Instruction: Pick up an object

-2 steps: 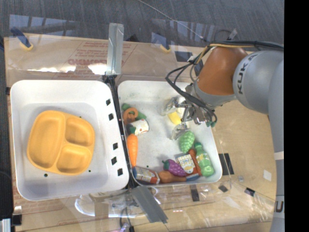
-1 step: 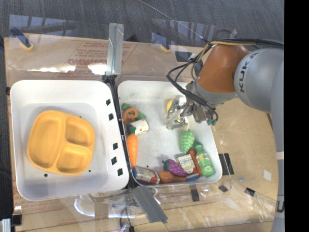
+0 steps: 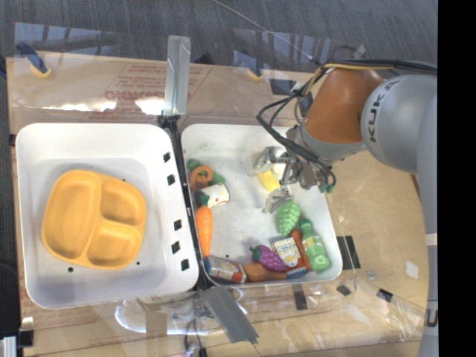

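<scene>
Toys crowd my right bin (image 3: 223, 136): a yellow block (image 3: 268, 178) at its two o'clock, green grapes (image 3: 288, 216) at four. My hand (image 3: 277, 178), fingers spread, straddles the block, apparently lined up to close on it.

Bench (image 3: 97, 88) with two white bins

We see a tan bench under clear plastic sheeting, faint red print showing on its far part, and the two bins sitting on it side by side, touching along a dark seam; the left bin (image 3: 30, 222) and the right bin (image 3: 230, 136) both rest flat, a grey strip (image 3: 177, 76) stands at the far end of the seam, grey tape (image 3: 227, 314) lies at its near end, and black tape marks (image 3: 348, 251) sit just beside the right bin
</scene>
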You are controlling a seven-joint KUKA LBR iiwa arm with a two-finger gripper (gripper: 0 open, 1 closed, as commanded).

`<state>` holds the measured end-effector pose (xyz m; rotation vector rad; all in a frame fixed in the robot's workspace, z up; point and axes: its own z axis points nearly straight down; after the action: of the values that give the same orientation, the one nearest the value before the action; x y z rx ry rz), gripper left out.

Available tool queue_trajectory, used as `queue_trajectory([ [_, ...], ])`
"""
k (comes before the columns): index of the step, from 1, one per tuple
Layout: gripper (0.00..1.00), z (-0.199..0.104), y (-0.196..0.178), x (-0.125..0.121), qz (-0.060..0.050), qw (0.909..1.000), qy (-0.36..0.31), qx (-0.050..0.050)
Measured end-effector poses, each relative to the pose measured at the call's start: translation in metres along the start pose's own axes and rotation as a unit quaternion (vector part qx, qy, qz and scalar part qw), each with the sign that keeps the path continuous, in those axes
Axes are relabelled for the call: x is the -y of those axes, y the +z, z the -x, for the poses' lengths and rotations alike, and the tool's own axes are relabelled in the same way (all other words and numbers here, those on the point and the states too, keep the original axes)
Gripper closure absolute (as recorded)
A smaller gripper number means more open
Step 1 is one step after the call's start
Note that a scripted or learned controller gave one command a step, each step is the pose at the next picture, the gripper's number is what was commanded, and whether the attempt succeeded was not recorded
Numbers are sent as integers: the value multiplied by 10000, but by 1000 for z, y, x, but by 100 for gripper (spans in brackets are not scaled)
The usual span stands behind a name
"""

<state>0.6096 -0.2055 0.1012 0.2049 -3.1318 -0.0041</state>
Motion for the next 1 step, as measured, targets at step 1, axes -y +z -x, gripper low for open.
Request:
queue_trajectory([
  [1, 0, -27, 10, -1, -3, 9976, -691, -4],
])
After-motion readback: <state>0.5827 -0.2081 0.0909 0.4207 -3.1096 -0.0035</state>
